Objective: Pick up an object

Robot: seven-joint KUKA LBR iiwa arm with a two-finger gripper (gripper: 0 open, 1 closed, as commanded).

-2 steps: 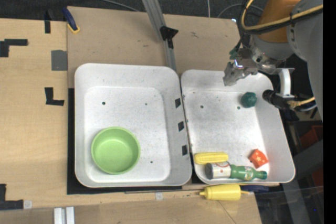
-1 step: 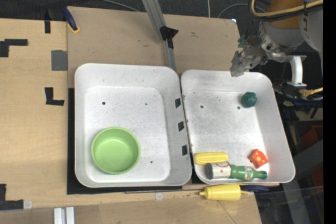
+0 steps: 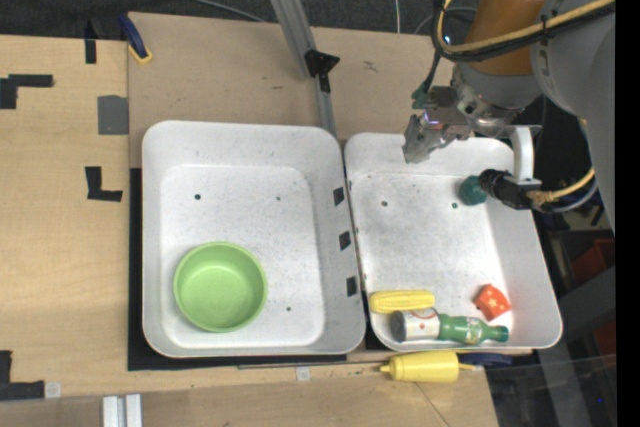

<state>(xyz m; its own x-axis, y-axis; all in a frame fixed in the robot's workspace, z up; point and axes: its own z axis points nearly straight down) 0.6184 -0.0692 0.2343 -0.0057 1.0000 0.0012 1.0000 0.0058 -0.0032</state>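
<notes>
We see the gripper (image 3: 420, 143) at the upper edge of the right bin (image 3: 420, 235), just over its far rim, right of centre in the frame; we cannot tell how far it is open, and we make out nothing in its grasp. The candidates for picking lie well apart from it, straight down the frame along the bin's lower edge; a yellow piece (image 3: 402, 300) lies nearest, almost directly below the gripper, with its long axis running left to right; just beneath it a green bottle (image 3: 455, 328) lies on its side, also left to right, its pale end towards the left; an orange piece (image 3: 490, 300) sits near the lower right corner. We judge that the coming move is a travel down the frame across the bare floor of the bin, then a descent, with the grip set across the yellow piece's short side. The arm (image 3: 520, 5) reaches in from the upper right, its wrist bent down and leftwards. A green bowl (image 3: 220, 287) sits in the left bin (image 3: 250, 195); a yellow squeeze bottle (image 3: 425, 367) lies outside, below the right bin.
</notes>
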